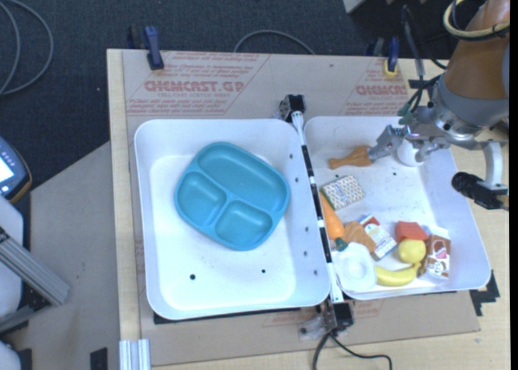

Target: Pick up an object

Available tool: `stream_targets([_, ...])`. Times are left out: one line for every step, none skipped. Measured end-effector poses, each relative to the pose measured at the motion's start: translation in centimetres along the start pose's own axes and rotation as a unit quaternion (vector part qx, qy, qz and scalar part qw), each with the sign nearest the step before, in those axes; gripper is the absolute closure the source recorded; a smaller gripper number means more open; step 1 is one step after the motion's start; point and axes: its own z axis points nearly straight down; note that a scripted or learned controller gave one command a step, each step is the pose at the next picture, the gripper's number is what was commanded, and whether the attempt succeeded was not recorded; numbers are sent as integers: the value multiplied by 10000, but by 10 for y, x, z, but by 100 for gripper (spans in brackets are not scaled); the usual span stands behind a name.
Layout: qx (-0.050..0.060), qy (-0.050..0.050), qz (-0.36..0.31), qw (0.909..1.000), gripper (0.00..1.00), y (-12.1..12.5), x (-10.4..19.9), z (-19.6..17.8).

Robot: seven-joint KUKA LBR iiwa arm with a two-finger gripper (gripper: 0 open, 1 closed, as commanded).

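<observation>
My gripper (387, 143) hangs over the far part of the right bin (461, 223), its tips right beside a small brown toy (350, 158) that lies on the bin floor. Nearer the front lie a checkered packet (344, 191), an orange carrot (332, 219), a white round lid (354, 265), a yellow banana (396, 275), a yellow lemon (411, 252), a red block (409, 231) and small red-and-white cartons (438, 257). Nothing shows between the fingers.
The left bin (162, 279) holds a blue divided plate (232, 195). A black divider rail (312, 198) runs between the bins. Blue clamps (151, 44) sit on the bench's far edge. The arm's orange band (481, 53) rises at the right.
</observation>
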Motion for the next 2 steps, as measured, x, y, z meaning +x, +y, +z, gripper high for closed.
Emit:
stream_targets([-8,22,7,10000,0,-28,36,116])
stream_targets([-59,-5,9,10000,100,-25,33,98])
